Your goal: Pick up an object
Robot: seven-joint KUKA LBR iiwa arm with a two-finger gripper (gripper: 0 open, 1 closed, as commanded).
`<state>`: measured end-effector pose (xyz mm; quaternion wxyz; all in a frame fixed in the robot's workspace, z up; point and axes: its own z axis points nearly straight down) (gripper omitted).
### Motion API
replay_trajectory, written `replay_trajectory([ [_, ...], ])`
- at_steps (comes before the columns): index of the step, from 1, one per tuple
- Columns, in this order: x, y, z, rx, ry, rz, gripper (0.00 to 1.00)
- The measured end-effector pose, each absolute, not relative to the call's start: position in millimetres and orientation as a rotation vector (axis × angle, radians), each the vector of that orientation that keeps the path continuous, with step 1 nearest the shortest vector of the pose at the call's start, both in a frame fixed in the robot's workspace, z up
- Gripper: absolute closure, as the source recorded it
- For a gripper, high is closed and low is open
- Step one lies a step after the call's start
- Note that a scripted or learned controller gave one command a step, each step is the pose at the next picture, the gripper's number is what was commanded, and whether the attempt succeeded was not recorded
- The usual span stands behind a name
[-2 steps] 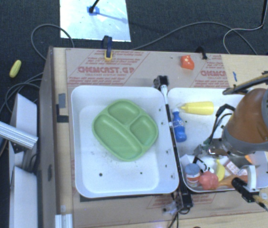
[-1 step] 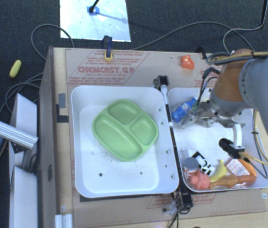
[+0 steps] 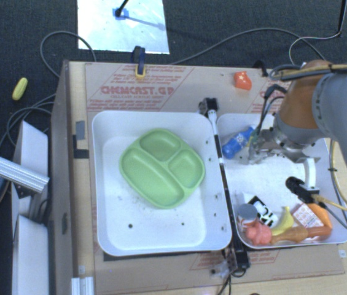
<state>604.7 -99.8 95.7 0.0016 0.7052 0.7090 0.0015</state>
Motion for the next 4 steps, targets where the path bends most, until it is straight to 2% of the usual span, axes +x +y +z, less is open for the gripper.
replay_trajectory([
  [1, 568.6, -126.3, 134.6, 2.218, 2.222, 0.001, 1.0],
  [2, 561.6, -148.1, 140.7, 2.219, 2.221, 0.001, 1.0],
  [3, 497.2, -153.4, 84.5, 2.22, 2.222, 0.001, 1.0],
  [4, 487.3, -163.7, 129.4, 2.219, 2.22, 0.002, 1.0],
])
